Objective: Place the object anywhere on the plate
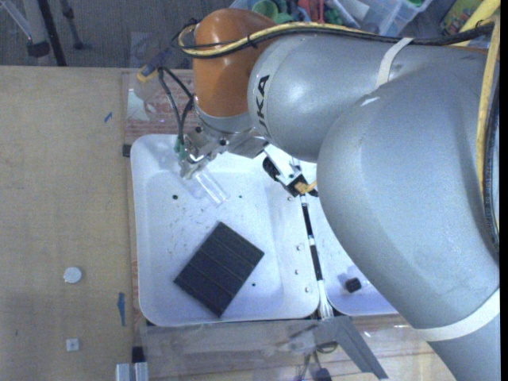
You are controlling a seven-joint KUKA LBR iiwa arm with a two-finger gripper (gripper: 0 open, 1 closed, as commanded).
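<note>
Meanwhile, over the left bin (151, 292), the gripper (190, 165) hangs low near the far wall; whether it is parted or closed on anything cannot be told from this slant. Below and just right of it, well apart, lies the plate (220, 267), a dark, ridged square flat on the bin floor. Farther right, beyond the divider and largely under the arm (381, 133), a small black object (352, 284) rests in the right bin; it looks light, stiff and easily pinched across its sides.
</note>
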